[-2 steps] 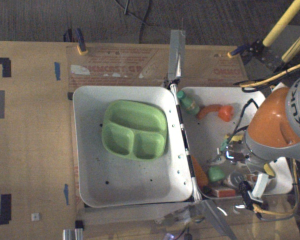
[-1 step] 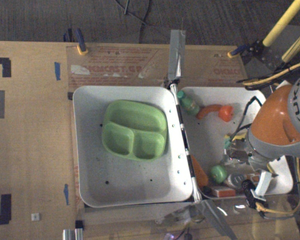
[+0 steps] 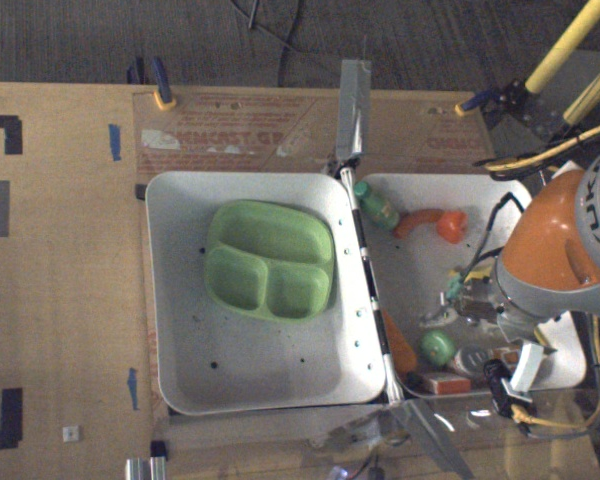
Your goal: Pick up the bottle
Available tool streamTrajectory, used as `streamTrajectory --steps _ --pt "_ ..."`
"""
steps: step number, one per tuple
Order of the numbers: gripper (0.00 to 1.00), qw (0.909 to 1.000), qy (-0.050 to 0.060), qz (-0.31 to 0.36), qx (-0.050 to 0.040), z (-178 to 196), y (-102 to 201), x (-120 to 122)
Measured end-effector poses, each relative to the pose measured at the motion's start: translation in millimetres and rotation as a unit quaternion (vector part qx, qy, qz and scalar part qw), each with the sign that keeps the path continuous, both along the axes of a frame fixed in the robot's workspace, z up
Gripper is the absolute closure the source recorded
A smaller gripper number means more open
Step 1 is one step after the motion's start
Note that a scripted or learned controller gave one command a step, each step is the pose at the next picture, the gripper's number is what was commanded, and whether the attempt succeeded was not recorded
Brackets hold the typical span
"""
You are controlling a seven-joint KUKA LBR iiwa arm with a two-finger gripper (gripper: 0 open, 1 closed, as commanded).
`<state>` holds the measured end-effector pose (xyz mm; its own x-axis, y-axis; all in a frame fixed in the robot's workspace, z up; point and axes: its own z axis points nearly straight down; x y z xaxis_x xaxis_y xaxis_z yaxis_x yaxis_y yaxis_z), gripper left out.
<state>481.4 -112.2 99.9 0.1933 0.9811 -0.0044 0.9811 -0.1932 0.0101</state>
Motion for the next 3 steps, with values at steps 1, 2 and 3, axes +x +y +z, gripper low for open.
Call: streamTrajectory --steps 1,2,3 --pt "0.00 0.9875 -0.002 -0.158 0.0046 -10.8 -16.3 1.3" --pt "0.00 0.9257 -0.010 -0.378 0.0041 -9.2 -12.0 5.6" --pt "0.00 0.8525 0.001 -0.523 0.0051 -12.2 -40.2 102.9"
